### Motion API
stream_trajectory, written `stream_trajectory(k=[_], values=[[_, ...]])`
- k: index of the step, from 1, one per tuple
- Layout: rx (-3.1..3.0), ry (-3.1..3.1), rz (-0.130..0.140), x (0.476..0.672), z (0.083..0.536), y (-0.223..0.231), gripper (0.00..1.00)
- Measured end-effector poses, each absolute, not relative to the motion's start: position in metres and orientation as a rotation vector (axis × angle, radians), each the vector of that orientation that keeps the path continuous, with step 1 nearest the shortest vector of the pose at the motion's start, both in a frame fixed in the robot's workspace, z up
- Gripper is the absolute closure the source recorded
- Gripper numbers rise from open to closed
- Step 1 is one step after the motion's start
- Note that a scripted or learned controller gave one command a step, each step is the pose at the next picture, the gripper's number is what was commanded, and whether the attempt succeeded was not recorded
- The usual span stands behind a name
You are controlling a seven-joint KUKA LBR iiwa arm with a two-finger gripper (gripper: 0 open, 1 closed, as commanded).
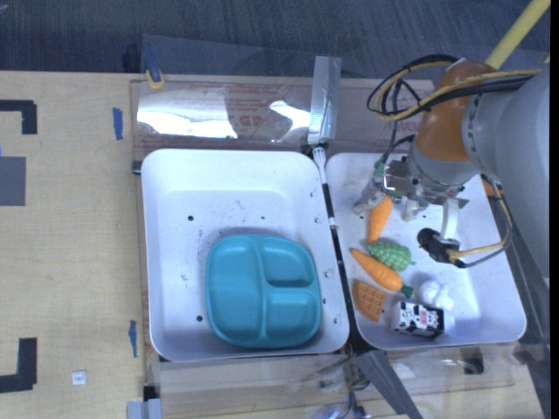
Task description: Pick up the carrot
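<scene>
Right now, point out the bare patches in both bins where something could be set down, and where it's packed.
Left bin: bare floor along its far side and left wall, beyond the teal divided plate. Right bin: crowded. Two carrots, a green piece, a waffle, and a black-and-white toy cluster under the gripper; a small bare patch remains at its near right corner.

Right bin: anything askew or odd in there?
Nothing spilled or damaged. The right bin is crowded: two carrots, a green piece, a waffle and a black-and-white toy bunch together. The gripper sits by the upper carrot. The teal tray lies flat in the left bin.
</scene>
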State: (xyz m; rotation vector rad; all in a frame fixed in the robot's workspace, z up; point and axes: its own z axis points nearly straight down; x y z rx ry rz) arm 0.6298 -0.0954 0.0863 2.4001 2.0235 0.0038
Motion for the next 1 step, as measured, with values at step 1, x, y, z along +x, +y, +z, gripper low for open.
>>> stream_trajectory(k=[1], values=[[2.396, 2.022, 0.01, 0.6321, 0.0979, -0.0953, 1.0]])
